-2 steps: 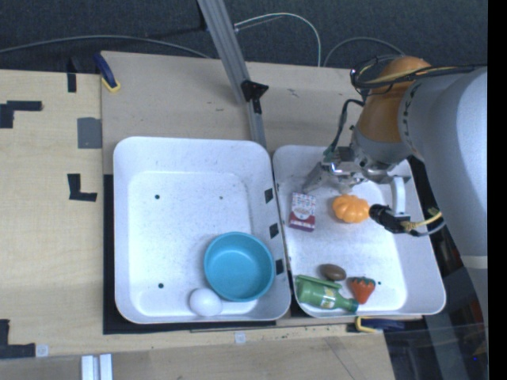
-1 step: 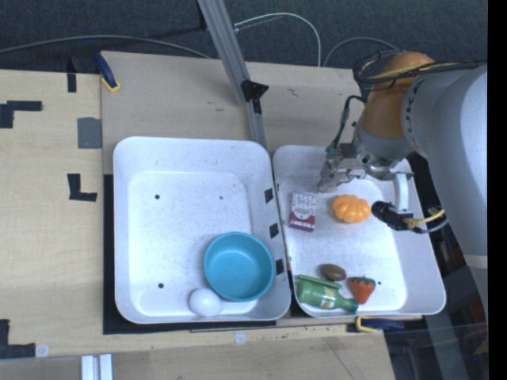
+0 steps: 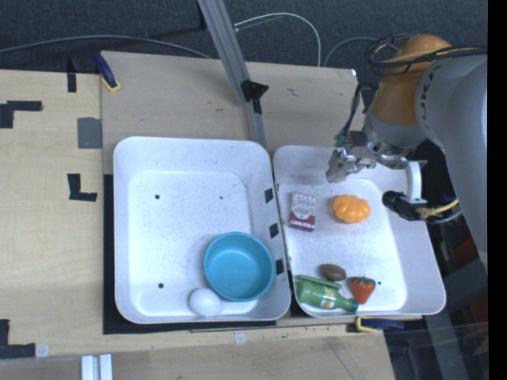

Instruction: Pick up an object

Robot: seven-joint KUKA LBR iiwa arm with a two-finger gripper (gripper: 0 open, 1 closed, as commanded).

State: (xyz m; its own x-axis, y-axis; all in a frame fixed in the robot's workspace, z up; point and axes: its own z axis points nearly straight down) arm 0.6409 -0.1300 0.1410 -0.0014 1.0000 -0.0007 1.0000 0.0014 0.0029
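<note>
The jaws [image 3: 342, 167] are seen above the far part of the right bin [image 3: 412, 291], near its back wall, at the end of the grey arm [image 3: 451, 101] with its orange band [image 3: 408, 77]; whether they are open or closed cannot be told, and nothing is seen held between them. Just in front of the jaws, an orange pumpkin-shaped object [image 3: 351, 209] is found on the bin floor, apart from them. To its left, a small red and white packet [image 3: 303, 210] is laid flat, close to the bin's left wall. Nearer the front edge of the same bin, a brown rounded object [image 3: 333, 272] is placed, with a red strawberry-like object [image 3: 362, 289] just beside it on the right and a green bottle [image 3: 323, 294] laid on its side along the front wall. The left bin [image 3: 158, 165] is set against the right one on the surface [image 3: 47, 236]. In its front right corner a blue bowl [image 3: 238, 265] is stood upright, and a white ball [image 3: 206, 300] is rested just beside the bowl at its front left, near the front wall. A grey pole [image 3: 230, 46] is slanted across the surface behind the bins.
</note>
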